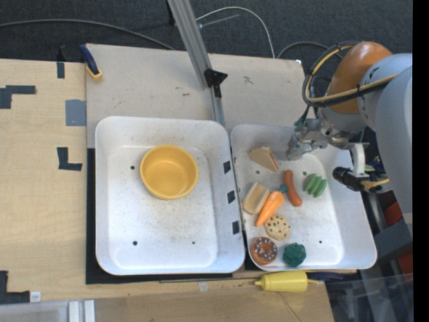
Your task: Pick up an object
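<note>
Bench top of pale wood [33, 180] carries two shallow white plastic bins side by side. Left bin [120, 247], speckled, holds one round yellow plastic bowl [169, 172], with bare floor on every side of it. Right bin [335, 247] holds the clutter: tan wedge of toy bread [265, 158], second tan slice [255, 198], orange toy carrot [269, 207], red sausage [291, 187], ridged green vegetable [314, 185], speckled cookie [277, 227], frosted doughnut [263, 249], dark green broccoli [293, 253]. Grey arm's gripper [299, 146] hangs at that bin's far edge, just right of the bread wedge; finger opening cannot be told, nothing visibly held. Yellow mustard bottle [285, 282] lies just outside the near rim.
</note>
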### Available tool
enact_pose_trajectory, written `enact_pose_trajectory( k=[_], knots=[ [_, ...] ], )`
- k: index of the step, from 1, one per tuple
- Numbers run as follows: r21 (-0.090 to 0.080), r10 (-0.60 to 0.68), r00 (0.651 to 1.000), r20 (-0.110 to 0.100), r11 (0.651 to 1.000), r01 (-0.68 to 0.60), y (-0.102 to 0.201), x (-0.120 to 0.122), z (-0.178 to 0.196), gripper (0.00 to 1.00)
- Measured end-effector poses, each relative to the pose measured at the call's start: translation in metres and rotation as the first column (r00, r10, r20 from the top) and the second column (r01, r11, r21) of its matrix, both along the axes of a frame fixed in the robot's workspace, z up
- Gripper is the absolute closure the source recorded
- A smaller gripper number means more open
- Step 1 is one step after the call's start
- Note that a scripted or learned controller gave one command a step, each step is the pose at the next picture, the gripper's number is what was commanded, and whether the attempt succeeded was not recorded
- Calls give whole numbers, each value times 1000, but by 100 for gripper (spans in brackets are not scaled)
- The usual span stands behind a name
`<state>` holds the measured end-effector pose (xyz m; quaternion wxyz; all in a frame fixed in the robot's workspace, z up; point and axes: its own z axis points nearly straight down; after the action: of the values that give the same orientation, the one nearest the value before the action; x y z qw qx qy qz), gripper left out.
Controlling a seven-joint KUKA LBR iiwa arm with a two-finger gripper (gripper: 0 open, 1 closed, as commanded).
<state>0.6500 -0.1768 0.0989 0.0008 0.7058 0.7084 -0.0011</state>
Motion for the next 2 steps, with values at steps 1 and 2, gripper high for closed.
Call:
enact_pose_trajectory(
  k=[1, 2],
  knots=[
    [2, -1, 1000, 5, 1000, 1, 9, 7, 56, 100],
    [1, -1, 1000, 5, 1000, 1, 1, 12, 106, 100]
  ],
)
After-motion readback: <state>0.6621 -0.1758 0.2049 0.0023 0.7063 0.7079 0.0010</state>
